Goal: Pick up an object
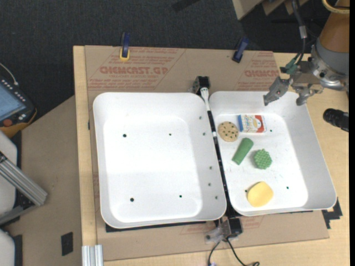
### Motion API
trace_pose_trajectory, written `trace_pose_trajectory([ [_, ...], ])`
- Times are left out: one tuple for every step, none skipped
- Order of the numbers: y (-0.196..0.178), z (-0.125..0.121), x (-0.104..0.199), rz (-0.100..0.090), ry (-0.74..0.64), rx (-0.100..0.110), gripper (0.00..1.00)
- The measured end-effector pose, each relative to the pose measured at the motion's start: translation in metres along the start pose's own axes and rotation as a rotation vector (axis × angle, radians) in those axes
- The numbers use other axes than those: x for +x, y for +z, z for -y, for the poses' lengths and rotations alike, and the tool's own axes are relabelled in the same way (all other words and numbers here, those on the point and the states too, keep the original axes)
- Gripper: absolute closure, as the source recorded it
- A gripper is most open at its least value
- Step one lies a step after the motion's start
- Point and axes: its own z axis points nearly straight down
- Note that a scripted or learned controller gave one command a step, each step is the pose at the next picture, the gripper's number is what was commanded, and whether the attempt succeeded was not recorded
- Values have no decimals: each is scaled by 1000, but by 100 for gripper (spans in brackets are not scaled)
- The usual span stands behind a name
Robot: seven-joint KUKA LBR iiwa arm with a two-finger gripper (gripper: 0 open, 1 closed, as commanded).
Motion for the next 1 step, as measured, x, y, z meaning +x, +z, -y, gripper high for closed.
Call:
trace_pose_trajectory([
  [-11,-1,0,1,0,-4,100],
])
